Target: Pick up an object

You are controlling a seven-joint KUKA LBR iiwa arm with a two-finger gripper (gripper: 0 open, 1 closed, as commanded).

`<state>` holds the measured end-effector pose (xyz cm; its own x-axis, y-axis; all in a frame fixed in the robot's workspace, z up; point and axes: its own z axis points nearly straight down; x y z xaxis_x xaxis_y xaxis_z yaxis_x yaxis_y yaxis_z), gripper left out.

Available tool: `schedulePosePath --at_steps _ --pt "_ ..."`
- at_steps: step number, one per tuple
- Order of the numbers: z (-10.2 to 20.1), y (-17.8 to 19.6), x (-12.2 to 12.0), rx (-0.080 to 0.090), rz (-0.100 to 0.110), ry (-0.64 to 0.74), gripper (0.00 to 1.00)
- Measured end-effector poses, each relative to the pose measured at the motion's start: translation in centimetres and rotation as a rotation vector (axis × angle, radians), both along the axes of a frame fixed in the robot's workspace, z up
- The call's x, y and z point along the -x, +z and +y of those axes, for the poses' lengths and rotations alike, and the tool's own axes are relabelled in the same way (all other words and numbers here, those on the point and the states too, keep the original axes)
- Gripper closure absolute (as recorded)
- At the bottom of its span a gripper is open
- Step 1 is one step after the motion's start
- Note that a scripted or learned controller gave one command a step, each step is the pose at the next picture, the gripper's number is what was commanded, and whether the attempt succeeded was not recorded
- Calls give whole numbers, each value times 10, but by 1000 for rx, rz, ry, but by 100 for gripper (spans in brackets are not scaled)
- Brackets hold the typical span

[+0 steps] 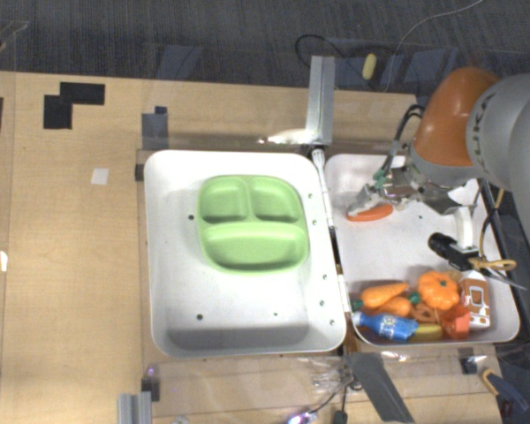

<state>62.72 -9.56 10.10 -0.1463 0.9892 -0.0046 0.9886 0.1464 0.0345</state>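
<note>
wooden bench: green tray in left bin, toys in right bin

Green divided plate in left bin, gripper over right bin

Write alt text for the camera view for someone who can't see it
A grey robot arm reaches from the right, its gripper low over an orange-red item in the right bin. Toy foods crowd that bin's near edge, and the left bin holds a green divided tray.
</note>
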Motion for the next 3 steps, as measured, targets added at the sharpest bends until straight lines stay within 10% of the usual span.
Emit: schedulePosePath --at_steps 1,3 --pt "-76 1 -27 4 0 -57 0" --pt "-68 0 -28 11 2 71 0"
